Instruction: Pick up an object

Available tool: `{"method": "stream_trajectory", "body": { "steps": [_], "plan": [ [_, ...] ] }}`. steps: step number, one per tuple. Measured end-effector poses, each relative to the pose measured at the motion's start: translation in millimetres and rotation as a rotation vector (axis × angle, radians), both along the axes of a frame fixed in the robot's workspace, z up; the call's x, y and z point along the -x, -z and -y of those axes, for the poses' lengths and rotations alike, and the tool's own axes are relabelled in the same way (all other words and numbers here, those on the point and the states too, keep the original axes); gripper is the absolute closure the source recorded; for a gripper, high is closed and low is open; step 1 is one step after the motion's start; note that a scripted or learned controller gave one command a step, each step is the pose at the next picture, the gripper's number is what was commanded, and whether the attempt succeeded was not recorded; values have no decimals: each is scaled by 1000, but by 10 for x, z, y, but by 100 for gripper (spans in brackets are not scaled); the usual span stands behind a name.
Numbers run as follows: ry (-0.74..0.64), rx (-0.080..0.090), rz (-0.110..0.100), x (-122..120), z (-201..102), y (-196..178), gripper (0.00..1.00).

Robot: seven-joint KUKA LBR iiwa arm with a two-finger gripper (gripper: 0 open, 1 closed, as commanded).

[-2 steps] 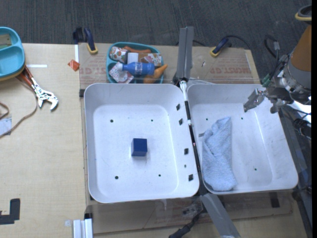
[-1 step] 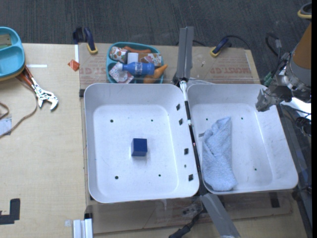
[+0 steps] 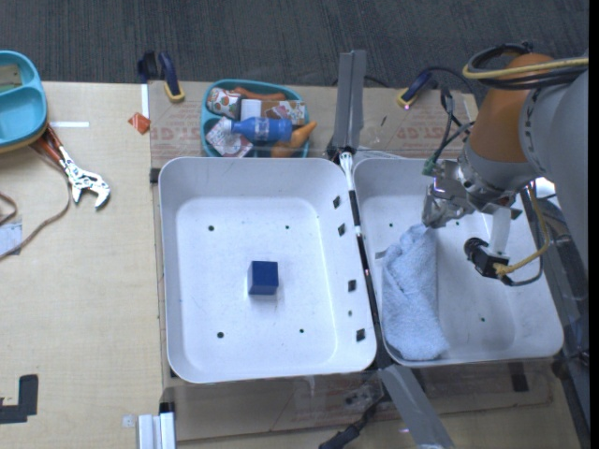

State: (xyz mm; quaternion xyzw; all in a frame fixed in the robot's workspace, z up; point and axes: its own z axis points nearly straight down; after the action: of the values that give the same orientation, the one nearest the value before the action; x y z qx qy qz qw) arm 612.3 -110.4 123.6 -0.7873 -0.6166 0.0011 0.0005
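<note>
Tan counter [image 3: 75, 297], dark floor beyond. Pale blue cloth [image 3: 412, 297], right bin [image 3: 524, 344]; tool [image 3: 435, 215] at its upper end, grip state indiscernible.

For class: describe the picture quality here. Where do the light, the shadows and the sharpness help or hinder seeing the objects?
Camera view: even overhead light, the white bins bright but not glaring; the blue cube sharp with only a faint shadow; the pale towel low in contrast against its bin; the claw slightly soft, its tips hard to make out.
</note>
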Motion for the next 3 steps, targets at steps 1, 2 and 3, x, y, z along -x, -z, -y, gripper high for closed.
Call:
{"method": "stream_trajectory", "body": {
  "steps": [1, 2, 3],
  "plan": [
    [-49, 1, 2, 306, 665, -539, 100],
    [-50, 2, 1, 307, 673, -623, 100],
    [150, 1, 1, -14, 395, -98, 100]
  ]
}}
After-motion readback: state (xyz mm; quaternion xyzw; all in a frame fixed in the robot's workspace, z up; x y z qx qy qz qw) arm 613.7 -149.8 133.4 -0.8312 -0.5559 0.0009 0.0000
